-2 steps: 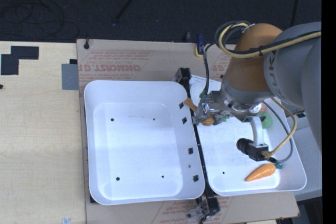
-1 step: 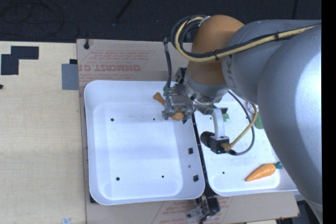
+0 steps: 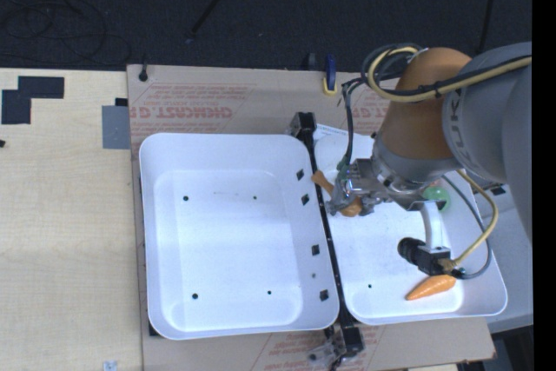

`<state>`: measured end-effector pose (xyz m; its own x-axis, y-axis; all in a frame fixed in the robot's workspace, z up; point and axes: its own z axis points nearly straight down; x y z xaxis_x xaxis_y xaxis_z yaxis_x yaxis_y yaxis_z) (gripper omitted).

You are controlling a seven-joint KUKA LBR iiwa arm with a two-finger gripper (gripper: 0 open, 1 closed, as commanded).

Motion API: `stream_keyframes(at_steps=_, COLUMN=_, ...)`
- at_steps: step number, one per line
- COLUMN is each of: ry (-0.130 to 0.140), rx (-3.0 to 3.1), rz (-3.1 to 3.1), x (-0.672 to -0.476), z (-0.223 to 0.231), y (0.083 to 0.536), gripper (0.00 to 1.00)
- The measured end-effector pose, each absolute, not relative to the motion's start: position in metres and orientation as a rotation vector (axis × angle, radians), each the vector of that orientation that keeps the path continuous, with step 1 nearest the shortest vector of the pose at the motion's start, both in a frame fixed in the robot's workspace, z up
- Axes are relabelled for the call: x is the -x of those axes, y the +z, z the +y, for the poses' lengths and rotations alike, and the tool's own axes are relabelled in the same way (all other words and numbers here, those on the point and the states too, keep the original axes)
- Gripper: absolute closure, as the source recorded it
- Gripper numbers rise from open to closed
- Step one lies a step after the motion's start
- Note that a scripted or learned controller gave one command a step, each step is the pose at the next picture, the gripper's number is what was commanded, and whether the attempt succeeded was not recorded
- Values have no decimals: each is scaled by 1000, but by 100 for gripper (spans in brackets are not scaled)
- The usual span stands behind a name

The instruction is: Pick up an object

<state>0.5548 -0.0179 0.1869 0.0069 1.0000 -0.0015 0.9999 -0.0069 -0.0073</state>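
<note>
one orange-brown piece under the gripper, tight against the bin wall

two white bins are sitting side by side, and the arm (image 3: 486, 126) is reaching over the right bin (image 3: 483, 308). the gripper (image 3: 352, 194) is hanging low beside that bin's left wall, close to the strip dividing it from the left bin (image 3: 156, 187). a small orange-brown piece (image 3: 323, 181) is poking out at the gripper's left, touching or nearly touching the wall. a bit of the same colour is showing just below the gripper; whether these are one thing or two i am unable to tell. the view is not showing how far open the gripper is standing, nor whether it is gripping anything, so i am not counting the piece as held.

i am reading the grasp itself as the step in hand. doing it well is looking like a matter of the wall: the gripper should be closing across the piece's narrow side, centred on it, without catching the bin's edge. the lift should be going straight up and slowly, since a small piece pinched off-centre is likely to be slipping out.

an orange carrot-shaped toy (image 3: 430, 288) is lying well apart in the same bin's near right corner, looking like the easier target if this one is failing. something green (image 3: 437, 201) is peeking out beside the wrist.
</note>
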Motion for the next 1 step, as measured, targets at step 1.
stream_keyframes(at_steps=1, ry=1, rx=2217, rz=-2224, x=-581, z=64, y=202, gripper=100)
